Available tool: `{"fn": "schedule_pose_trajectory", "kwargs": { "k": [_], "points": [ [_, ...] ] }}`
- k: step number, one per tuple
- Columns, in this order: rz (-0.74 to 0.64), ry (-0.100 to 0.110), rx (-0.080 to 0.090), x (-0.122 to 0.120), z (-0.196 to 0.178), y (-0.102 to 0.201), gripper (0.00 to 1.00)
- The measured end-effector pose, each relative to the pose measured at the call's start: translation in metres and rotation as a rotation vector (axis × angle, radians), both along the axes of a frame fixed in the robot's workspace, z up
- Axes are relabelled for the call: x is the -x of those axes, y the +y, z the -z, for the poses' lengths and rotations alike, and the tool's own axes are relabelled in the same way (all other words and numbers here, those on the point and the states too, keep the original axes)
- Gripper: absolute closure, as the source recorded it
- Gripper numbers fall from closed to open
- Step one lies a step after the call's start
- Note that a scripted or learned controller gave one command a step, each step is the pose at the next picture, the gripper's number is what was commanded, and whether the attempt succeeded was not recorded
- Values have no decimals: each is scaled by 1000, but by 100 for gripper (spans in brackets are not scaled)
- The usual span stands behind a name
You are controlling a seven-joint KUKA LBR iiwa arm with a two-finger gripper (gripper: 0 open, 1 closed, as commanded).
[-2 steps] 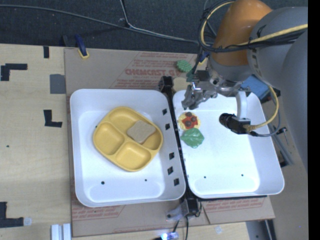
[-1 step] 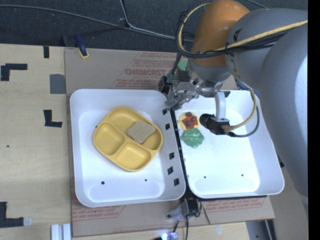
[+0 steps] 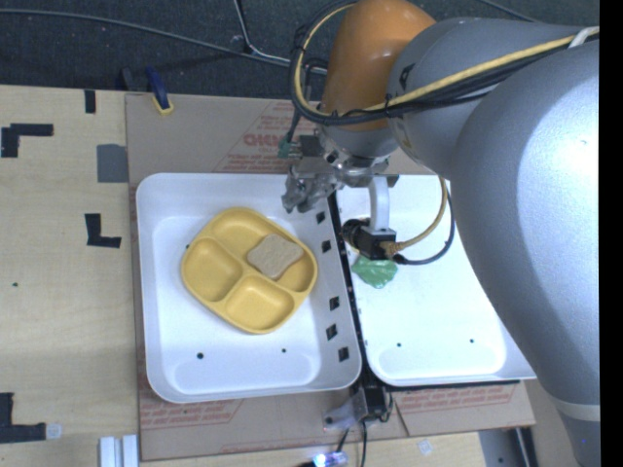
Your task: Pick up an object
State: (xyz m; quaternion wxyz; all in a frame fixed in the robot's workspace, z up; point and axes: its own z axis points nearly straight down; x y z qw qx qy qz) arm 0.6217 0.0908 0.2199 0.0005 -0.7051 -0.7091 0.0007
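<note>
Claw [image 3: 310, 191] (grip unreadable) hangs by the bins' divider [image 3: 338, 305]; green lump [image 3: 375, 271] lies roughly left-to-right.

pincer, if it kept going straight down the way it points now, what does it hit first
Probably bare floor of the left bin near its far right corner, beside the yellow tray. Depth is unclear, so the pincer might clip the divider instead.

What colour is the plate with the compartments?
Plain yellow. The plate shows best in the camera view, looking down on the bins.

two bins [image 3: 165, 358] [image 3: 438, 329], one plate [image 3: 216, 266], two small objects [image 3: 274, 256] [image 3: 375, 271]
</note>
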Motion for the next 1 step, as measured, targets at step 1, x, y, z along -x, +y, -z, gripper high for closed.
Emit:
{"fn": "schedule_pose_trajectory", "kwargs": {
  "k": [1],
  "points": [
    [3,0,0,0,-1,-2,0]
  ]
}}
